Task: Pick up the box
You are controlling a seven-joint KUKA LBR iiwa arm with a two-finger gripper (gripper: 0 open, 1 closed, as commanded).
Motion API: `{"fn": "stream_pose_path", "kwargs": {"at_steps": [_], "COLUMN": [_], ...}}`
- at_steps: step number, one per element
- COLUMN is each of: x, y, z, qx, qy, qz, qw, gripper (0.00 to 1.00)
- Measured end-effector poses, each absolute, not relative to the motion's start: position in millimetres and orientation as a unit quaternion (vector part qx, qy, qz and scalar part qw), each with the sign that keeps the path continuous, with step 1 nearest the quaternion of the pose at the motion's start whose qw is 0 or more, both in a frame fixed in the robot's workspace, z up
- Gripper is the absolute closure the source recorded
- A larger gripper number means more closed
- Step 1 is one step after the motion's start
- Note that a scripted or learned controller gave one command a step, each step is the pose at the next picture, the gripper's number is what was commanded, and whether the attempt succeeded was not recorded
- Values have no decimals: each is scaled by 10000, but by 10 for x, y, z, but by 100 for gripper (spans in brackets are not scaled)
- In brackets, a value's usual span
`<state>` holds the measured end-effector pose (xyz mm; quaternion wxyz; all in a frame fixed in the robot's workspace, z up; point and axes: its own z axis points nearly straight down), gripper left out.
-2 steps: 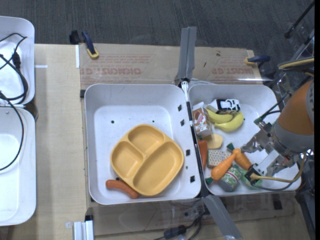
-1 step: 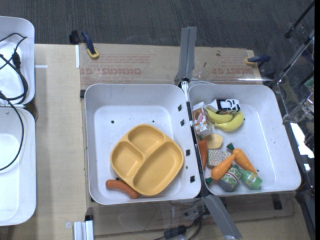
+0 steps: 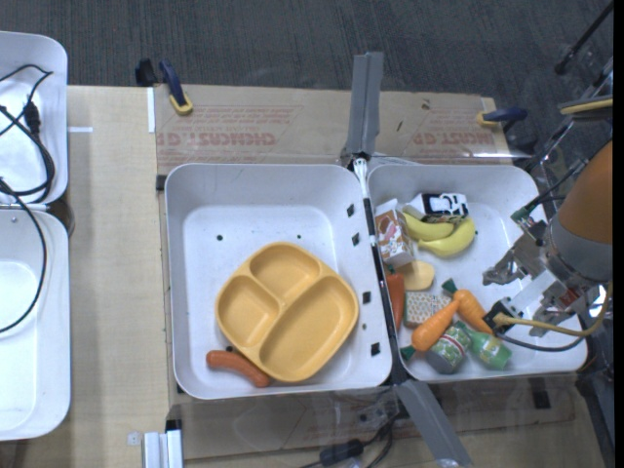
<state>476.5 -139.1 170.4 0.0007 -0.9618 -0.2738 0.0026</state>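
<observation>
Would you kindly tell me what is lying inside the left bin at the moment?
The left bin holds a yellow divided plate and an orange sausage-shaped toy at the plate's lower left edge. Whatever lies beneath the plate is covered and cannot be seen.

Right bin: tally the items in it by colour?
Yellow: 2, a curved yellow toy banana and a pale yellow rounded piece
Orange: 2, two orange toy carrots
Green: 2, a green-topped can and a green packet
Brown/red: 1, a small printed cardboard box
Black/white: 1, a black-and-white item
Beige: 1, a beige cracker square
Total: 9
</observation>
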Motion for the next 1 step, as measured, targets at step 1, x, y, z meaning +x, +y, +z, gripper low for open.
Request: {"fn": "stream_pose_path", "kwargs": {"at_steps": [1], "x": [4778], "y": [-1452], "z": [924], "qx": [-9550], "qy": [-2965], "qz": [-3], "qw": [-9], "gripper": [0]}}
